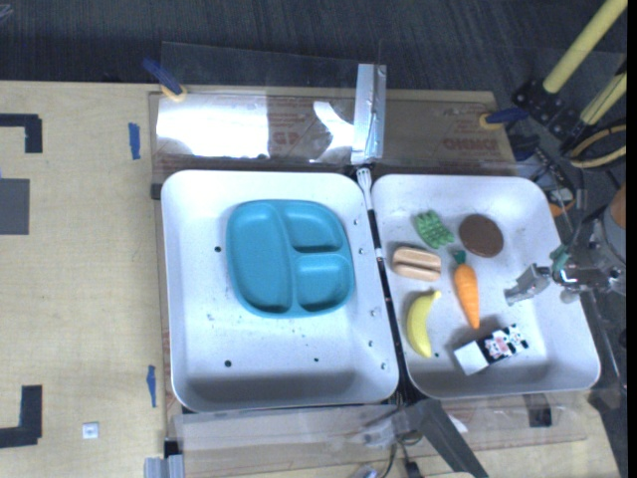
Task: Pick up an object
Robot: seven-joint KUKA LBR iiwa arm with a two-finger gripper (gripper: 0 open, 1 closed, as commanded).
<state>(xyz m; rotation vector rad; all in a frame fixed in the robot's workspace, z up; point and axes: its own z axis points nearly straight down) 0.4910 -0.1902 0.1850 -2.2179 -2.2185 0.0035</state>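
The right bin (567, 361) holds several toy foods. A green leafy piece (432, 229) lies at the back, with a brown disc (482, 235) to its right. A hot dog (416, 261) sits by the left wall, and an orange carrot (466, 293) lies in the middle. Toward the front are a yellow banana (422, 323) and a small black-and-white carton (492, 350). My gripper (530, 283) hangs over the bin's right side, right of the carrot and apart from every item.
The left bin (199, 347) bears a blue divided plate (290, 256). A clear panel (259, 118) and a metal post (367, 113) stand behind the bins. Cables and yellow bars (587, 38) crowd the upper right. Wooden bench lies to the left.
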